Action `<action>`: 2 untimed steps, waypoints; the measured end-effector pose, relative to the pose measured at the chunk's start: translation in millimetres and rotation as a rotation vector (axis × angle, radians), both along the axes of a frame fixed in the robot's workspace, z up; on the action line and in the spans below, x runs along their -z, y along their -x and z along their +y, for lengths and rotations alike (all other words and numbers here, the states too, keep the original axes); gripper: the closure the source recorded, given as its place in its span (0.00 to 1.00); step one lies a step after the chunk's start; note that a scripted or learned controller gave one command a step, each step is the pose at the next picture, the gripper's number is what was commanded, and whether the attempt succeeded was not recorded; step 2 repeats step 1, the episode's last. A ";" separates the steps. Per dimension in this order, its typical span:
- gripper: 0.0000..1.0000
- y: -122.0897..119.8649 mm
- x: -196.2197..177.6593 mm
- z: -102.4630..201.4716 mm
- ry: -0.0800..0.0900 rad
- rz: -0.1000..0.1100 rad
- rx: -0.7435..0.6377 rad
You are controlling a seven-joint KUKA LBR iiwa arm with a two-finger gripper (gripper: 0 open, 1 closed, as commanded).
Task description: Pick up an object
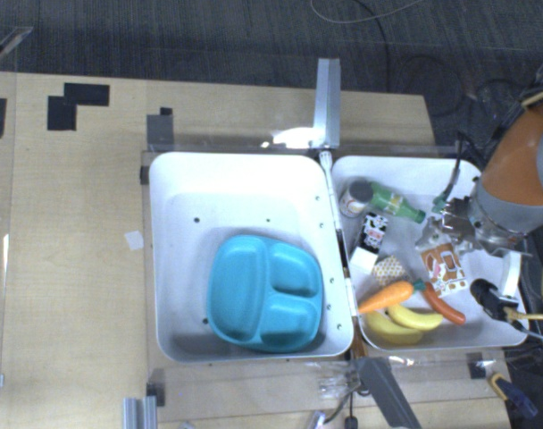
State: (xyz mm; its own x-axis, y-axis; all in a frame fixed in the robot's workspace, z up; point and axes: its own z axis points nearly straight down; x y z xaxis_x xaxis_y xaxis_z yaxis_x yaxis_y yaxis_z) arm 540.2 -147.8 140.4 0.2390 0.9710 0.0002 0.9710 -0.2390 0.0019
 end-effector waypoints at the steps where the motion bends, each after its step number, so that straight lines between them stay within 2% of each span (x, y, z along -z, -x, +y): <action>1: 1.00 -4.5 -83.3 10.6 0.001 -0.001 0.059; 2: 1.00 -4.5 -83.3 10.6 0.001 -0.001 0.059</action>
